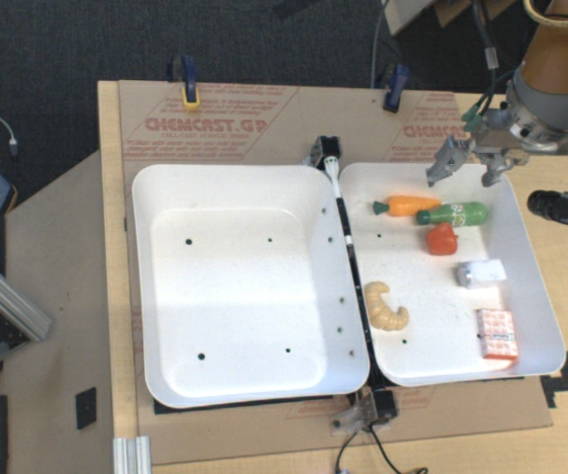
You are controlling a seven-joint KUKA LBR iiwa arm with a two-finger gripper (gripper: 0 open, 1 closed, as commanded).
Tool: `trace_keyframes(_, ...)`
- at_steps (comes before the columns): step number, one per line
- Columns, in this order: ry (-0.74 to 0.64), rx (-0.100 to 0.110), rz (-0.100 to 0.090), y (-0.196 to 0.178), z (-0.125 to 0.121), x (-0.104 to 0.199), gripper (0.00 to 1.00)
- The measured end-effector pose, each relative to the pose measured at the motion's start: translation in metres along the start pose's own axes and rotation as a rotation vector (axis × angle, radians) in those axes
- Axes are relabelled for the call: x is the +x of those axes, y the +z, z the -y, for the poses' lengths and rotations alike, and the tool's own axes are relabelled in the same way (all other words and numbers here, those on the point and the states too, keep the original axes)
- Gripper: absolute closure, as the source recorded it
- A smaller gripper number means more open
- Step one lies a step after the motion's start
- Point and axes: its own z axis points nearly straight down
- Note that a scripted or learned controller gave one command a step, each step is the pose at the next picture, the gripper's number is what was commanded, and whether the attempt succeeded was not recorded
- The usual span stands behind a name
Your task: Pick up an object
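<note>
Gripper [469, 166] fingers spread apart, nothing between them, hovering at 12 o'clock of right bin [530, 265]. Nearest target: green bottle [453, 214] just below, touching carrot [410, 205]. Descend straight, straddle the bottle's narrow axis, avoid the red block [442, 240].

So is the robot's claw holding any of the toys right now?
No, nothing. The gripper hangs open above the right bin's far edge, with nothing between its fingers. The carrot and green bottle lie below it.

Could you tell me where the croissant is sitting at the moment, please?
The croissant lies in the right bin, near its left wall and toward the front edge, apart from the red object and the pink box.
</note>
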Motion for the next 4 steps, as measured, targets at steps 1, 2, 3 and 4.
trace_keyframes(1, 0.000, 0.000, 0.000, 0.000, 0.000, 0.000, 0.00)
trace_keyframes(2, 0.000, 0.000, 0.000, 0.000, 0.000, 0.000, 0.00)
trace_keyframes(3, 0.001, 0.015, -0.004, 0.123, 0.051, 0.025, 0.00)
trace_keyframes(4, 0.002, 0.005, -0.002, 0.127, 0.082, 0.030, 0.00)
